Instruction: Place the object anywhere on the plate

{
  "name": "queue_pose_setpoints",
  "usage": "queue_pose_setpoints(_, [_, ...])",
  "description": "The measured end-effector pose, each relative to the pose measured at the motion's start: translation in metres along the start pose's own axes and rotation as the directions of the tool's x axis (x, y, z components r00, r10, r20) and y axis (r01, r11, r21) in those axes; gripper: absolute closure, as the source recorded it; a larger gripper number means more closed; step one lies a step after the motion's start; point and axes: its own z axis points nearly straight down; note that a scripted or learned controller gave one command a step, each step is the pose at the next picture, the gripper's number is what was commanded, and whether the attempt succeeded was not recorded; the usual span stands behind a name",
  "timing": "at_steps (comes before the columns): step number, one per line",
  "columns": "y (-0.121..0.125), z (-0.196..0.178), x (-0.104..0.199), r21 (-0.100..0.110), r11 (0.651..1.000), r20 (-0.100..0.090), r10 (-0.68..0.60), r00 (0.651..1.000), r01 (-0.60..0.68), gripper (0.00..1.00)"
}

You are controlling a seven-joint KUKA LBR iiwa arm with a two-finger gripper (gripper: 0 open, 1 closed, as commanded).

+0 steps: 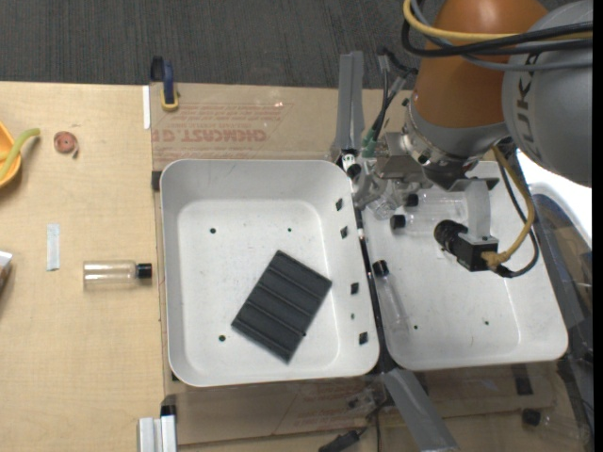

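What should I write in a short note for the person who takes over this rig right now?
Gripper: low over the far left corner of the right bin; the view does not show what it holds, if anything.
Dark ribbed plate: lies flat and tilted in the left bin, near its front, with nothing on it.
Done: nothing has reached the plate so far.
Left: get the object, carry it across to the left bin, put it down anywhere on the plate.
Outside the bins: a small clear bottle lies on the bench to the left.
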Motion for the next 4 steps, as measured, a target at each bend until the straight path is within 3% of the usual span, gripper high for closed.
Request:
queue_pose_setpoints(1, [-0.028, 0.113, 0.082, 0.0, 0.992, 0.0, 0.125, 0.992, -0.125, 1.0])
queue_pose_setpoints(2, [0.094, 0.123, 0.134, 0.014, 0.992, -0.001, -0.125, 0.992, 0.125, 1.0])
queue_pose_setpoints(3, [0.097, 0.12, 0.132, -0.001, 0.992, 0.001, -0.123, 0.992, 0.123, 0.0])
queue_pose_setpoints(4, [0.104, 0.091, 0.091, -0.005, 0.989, 0.001, -0.149, 0.989, 0.149, 0.0])
